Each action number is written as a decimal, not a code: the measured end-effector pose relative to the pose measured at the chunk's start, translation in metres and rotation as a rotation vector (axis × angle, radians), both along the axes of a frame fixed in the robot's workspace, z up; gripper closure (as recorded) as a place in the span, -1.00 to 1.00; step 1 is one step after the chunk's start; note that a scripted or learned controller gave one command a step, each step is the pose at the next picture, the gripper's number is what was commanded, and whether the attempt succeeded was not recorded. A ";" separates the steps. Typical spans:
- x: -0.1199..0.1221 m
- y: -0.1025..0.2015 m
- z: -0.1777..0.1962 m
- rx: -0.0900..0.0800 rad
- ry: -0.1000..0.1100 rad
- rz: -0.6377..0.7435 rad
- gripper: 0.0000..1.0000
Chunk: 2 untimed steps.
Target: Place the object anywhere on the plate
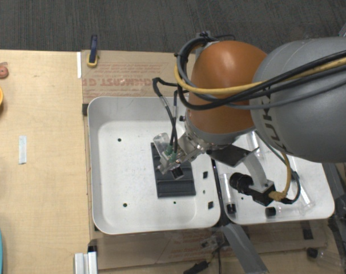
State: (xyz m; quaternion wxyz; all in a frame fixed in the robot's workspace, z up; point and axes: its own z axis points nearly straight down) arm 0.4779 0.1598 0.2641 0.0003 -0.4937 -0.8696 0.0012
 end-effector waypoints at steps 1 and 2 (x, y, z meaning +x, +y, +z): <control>0.054 0.002 -0.029 0.000 0.001 0.077 1.00; 0.065 -0.015 -0.078 0.001 0.002 0.252 1.00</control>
